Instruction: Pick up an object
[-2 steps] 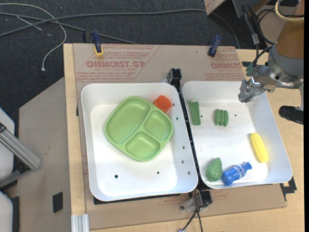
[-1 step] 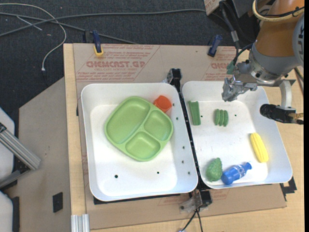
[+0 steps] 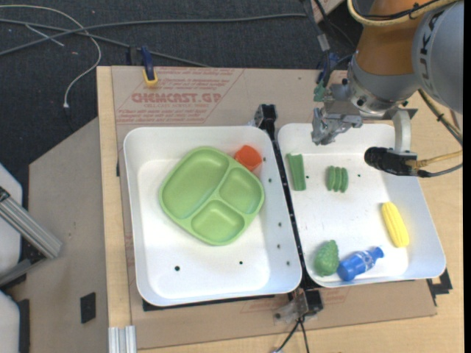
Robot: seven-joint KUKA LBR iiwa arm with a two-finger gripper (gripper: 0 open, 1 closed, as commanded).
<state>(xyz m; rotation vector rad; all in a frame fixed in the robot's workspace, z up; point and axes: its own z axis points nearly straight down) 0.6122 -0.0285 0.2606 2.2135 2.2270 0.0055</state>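
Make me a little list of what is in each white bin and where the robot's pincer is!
left bin: green plate with three sections; orange thing at its far edge, touching it
right bin: green stick, small green ridged piece, yellow corn, broccoli, blue bottle lying down
broccoli and bottle: side by side at the near edge
pincer: over the far left corner of the right bin, nothing seen in it
arm: comes in from the right

**Loose objects in your two bins**

Your right bin holds a flat green strip point(image 3: 296, 172), a ribbed green pod point(image 3: 337, 179), a yellow corn cob point(image 3: 395, 224), a green broccoli floret point(image 3: 327, 257) touching a tipped blue bottle point(image 3: 359, 263). An orange piece point(image 3: 249, 157) lies left.
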